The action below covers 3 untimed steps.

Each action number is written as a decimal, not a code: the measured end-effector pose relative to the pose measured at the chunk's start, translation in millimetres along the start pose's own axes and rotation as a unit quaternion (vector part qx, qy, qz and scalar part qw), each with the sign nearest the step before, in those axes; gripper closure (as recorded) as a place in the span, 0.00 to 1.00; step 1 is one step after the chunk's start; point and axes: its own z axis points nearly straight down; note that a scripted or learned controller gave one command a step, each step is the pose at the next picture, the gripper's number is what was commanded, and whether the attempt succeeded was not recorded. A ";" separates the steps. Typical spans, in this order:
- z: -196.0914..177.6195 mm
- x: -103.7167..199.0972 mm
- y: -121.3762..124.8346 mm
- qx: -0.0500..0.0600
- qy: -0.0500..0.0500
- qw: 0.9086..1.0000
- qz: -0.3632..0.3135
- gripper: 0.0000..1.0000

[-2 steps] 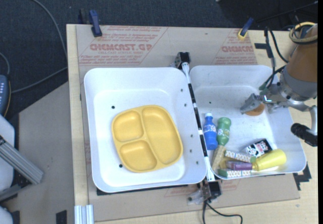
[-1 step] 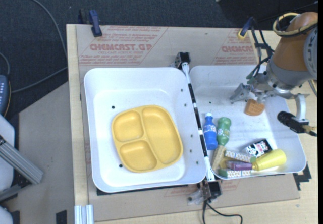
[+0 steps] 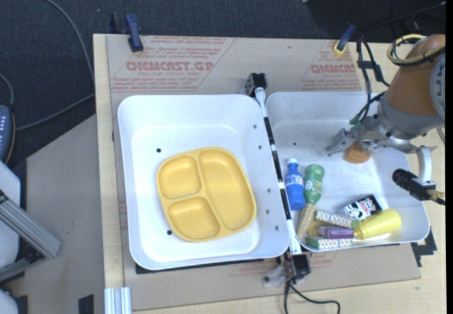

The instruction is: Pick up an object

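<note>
Claw [image 3: 356,141] in right bin [image 3: 318,111], fingers apart or together: can't tell. Orange thing [image 3: 358,154] just under claw. Bottles [image 3: 303,184] nearby.

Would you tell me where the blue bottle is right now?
The blue bottle lies in the right bin, against its left wall, with the green bottle beside it.

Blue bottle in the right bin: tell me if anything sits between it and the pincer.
Nothing visible does. The pincer hangs over the right bin's upper part, by a small orange thing. The blue bottle lies lower left, with bare bin floor between. A green bottle lies against its right side.
</note>
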 end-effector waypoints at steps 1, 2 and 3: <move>-11.3 -2.7 0.8 -0.002 -0.003 1.000 0.001 1.00; -17.7 -1.6 -58.3 0.008 0.002 1.000 0.001 1.00; -17.8 -1.5 -58.1 0.007 0.002 1.000 0.001 0.00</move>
